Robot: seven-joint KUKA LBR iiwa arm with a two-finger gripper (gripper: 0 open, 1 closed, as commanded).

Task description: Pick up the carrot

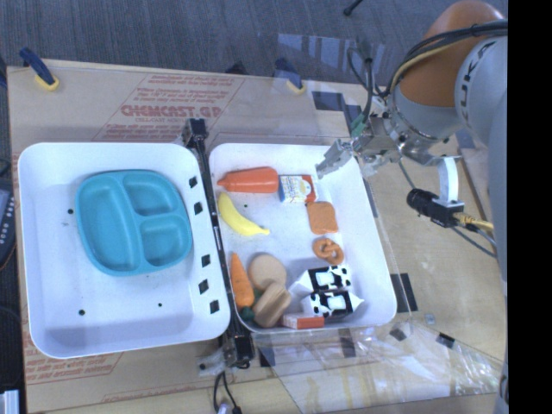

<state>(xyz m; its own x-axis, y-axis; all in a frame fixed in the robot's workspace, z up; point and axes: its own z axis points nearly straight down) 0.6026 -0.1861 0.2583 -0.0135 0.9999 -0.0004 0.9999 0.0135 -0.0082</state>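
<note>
Two white bins side by side on the counter [129, 102].

Left bin [52, 317]: holds one blue divided plate [134, 221], lying flat toward the far half of the bin.

Right bin [373, 257]: crowded with toy food.
- Carrot [241, 280] lies at the left wall in the near half, orange body running front to back, green end toward the near corner. Touching the tan bread pieces [269, 290] just to its right.
- Yellow banana [239, 216] beyond the carrot, near the left wall.
- Long orange-red sausage-like piece [248, 179] along the far side, next to a small printed carton [296, 188].
- Flat orange slab [323, 218] and a pretzel [328, 249] toward the right wall.
- Black-and-white checkered block [331, 290] in the near right corner, with a small red-and-white piece [303, 321] against the near wall.

Arm enters from the right. Claw [338, 158] sits over the far right corner of the right bin, well apart from the carrot. Whether the claw is apart or together: cannot tell. Nothing visibly held.
</note>
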